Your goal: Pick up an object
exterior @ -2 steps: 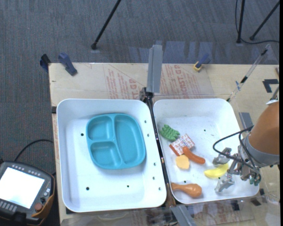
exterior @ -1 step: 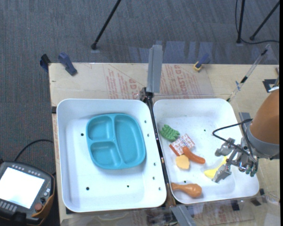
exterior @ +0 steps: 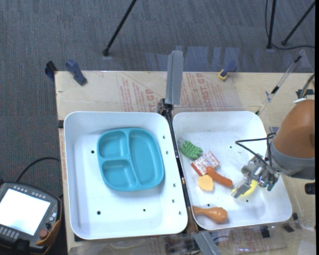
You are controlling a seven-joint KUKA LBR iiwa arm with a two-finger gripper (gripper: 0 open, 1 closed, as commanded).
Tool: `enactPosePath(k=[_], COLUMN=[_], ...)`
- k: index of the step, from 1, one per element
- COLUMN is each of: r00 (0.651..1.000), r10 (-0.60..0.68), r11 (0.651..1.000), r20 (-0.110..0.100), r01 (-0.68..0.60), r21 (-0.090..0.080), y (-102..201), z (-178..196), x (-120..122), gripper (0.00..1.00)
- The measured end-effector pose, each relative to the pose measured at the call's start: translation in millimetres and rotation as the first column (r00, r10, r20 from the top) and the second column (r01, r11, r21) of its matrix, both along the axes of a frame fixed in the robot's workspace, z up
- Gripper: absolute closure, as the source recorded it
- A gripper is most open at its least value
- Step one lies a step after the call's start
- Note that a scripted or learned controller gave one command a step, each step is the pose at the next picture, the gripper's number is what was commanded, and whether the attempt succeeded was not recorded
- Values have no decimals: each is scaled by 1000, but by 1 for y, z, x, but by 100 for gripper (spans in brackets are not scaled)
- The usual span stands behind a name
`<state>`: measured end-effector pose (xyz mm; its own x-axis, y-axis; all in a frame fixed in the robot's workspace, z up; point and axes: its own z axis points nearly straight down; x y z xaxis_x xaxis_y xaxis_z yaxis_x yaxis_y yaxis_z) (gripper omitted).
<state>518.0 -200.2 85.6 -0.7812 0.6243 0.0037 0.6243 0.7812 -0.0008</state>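
My gripper (exterior: 251, 185) hangs low over the right part of the right bin (exterior: 239, 122), below the orange band of the arm. A small yellow object (exterior: 243, 192) sits right at the gripper's tip, partly covered by it; whether it is held is unclear. To its left lie an orange carrot-like piece (exterior: 219, 178), a yellow-orange round piece (exterior: 206, 183), a red-and-white packet (exterior: 206, 162) and a green ridged item (exterior: 191, 150). An orange-tan drumstick-shaped object (exterior: 212, 212) rests near the bin's front edge.
The left bin (exterior: 80, 195) holds a blue divided plate (exterior: 131, 158). A grey post (exterior: 174, 81) rises behind the seam between the bins. A black cable (exterior: 250, 141) runs from the arm across the right bin. A teach pendant (exterior: 21, 214) lies at the lower left.
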Motion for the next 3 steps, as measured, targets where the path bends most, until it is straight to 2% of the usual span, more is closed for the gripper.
enactPosePath(k=[1, 2, 3], r00=[1000, 970, 952], r10=[9, -243, -307], r11=[1000, 970, 952], r20=[0, 1, 12], r01=[-9, 243, 307], r21=[1, 0, 2], y=[3, 77, 147], z=[10, 1, 112], x=[1, 38, 37], gripper=[100, 100, 100])
